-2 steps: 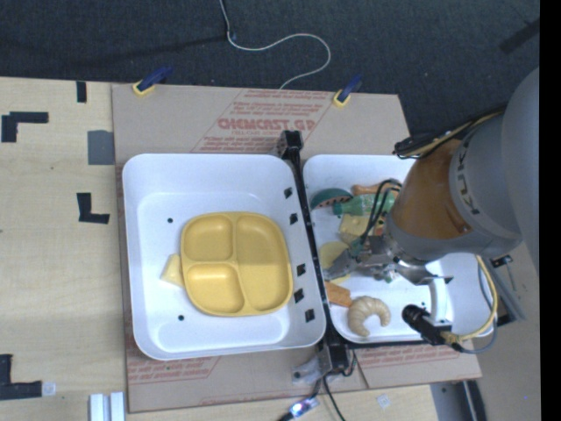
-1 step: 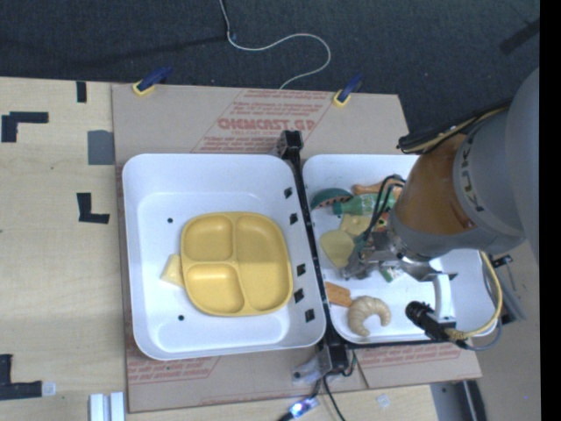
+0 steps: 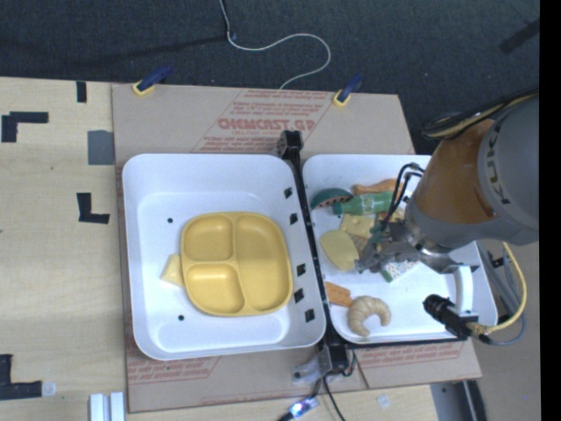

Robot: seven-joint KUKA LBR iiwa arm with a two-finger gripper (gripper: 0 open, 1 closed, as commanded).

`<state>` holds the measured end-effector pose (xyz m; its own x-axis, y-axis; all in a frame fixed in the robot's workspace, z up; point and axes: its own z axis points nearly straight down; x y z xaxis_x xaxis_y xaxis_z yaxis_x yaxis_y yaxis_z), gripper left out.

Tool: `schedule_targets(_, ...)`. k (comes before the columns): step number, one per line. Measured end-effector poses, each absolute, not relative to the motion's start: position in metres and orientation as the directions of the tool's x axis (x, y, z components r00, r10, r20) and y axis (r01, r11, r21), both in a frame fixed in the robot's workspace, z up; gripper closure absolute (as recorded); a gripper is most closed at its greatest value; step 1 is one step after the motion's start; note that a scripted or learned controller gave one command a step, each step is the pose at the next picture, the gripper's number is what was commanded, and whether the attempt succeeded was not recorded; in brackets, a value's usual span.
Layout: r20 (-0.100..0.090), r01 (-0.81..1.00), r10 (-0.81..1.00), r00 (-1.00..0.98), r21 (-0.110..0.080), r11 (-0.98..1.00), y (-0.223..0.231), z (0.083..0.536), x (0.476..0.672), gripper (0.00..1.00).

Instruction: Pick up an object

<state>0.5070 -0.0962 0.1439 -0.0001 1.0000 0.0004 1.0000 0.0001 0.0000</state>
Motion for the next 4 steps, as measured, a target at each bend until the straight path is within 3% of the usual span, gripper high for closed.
schedule_targets(2, 0.0, 1.0, 1.0, -0.002, 0.001, 0.002, -0.1, 0.226, 0.506, 1.0)
schedule_targets(3, 0.0, 1.0, 1.0, -0.005, 0.001, 0.005, -0.075, 0.232, 0.548, 1.0)
schedule_targets(4, 0.0, 1.0, 1.0, -0.003, -0.001, 0.003, -0.059, 0.224, 0.574, 1.0)
